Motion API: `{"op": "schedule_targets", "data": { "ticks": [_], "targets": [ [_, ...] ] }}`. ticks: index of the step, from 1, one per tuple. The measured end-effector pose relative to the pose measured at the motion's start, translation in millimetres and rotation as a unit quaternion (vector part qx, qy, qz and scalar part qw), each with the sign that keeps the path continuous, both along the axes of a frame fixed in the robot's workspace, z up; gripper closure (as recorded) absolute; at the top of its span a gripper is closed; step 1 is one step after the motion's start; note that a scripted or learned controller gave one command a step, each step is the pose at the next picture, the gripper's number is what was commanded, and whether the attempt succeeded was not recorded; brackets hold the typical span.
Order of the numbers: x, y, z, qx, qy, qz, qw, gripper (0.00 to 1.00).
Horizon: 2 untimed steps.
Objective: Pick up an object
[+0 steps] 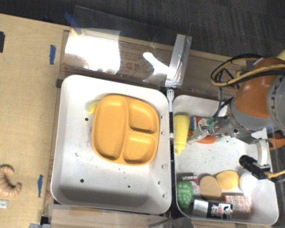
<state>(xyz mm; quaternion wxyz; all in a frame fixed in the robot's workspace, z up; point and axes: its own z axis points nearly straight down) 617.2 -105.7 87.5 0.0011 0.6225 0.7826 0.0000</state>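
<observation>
Two white bins sit side by side on our bench. We reach into the right bin (256, 208), gripper (209, 128) low by the yellow bottle (180, 132), other objects heaped near its front wall. We judge this the approach; next comes closing on something. How the gripper stands, we cannot tell.

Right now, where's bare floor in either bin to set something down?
Left bin: a wide bare strip below the orange divided tray, along the near wall. Right bin: an open middle patch between the yellow bottle and bread-like pieces. Its near edge is crowded, and the arm covers its top.
</observation>
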Motion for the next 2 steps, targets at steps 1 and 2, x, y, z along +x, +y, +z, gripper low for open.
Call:
{"op": "schedule_targets", "data": {
  "ticks": [1,2],
  "targets": [
    [2,-1,12,-0.0014,-0.003,0.0,1.0,1.0],
    [21,35,106,0.001,-0.004,-0.062,0.9981,1.0]
  ]
}}
